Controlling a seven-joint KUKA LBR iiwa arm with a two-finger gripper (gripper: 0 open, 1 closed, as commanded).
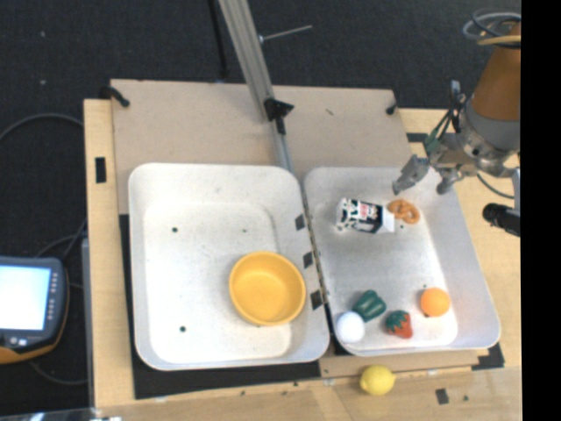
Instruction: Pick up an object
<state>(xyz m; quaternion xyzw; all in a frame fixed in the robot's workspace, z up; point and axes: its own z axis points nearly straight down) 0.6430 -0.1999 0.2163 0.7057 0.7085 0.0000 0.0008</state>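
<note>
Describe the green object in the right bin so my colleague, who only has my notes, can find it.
Start at the right-hand white bin and go to its near edge, where four small things cluster. The green pepper sits between the white ball and the strawberry, left of the orange. It is the only green item there.

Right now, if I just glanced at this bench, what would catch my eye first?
Probably the yellow bowl, bright and alone in the left bin. Next, the colourful toy food in the right bin: an orange, a strawberry and a green pepper near its front edge. A lemon lies outside on the bench, and the gripper hangs over the right bin's far corner.
</note>
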